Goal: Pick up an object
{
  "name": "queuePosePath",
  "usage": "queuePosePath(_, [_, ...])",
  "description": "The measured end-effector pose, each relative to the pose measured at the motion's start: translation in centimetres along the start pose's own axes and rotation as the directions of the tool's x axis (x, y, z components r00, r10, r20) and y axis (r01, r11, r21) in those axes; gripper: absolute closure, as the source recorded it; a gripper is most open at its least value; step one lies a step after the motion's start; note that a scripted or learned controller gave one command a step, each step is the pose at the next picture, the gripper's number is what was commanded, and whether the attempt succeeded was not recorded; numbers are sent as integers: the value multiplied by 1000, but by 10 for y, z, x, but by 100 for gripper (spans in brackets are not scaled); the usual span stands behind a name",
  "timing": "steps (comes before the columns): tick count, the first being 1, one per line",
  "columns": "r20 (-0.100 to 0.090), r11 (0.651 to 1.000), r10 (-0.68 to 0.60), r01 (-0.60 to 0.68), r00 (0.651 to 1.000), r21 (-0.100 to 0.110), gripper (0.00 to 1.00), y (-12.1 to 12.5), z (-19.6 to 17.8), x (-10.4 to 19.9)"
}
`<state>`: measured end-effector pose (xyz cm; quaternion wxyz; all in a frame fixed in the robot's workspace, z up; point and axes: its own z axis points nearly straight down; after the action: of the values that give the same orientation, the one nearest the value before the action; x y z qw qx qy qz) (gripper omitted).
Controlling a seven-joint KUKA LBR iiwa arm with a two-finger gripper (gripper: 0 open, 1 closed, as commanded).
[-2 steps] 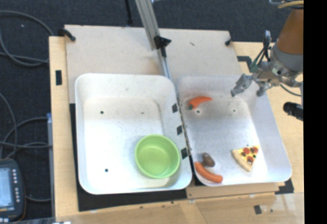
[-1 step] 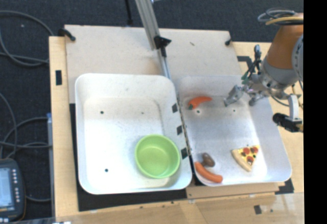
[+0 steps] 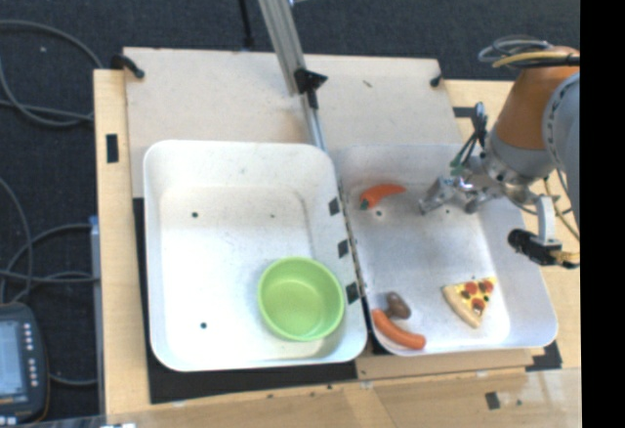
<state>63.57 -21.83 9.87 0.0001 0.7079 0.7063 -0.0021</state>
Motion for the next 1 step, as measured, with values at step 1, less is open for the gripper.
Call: queuePosePath(1, [2, 1000, -1, 1, 1000, -8, 100, 2, -15, -1])
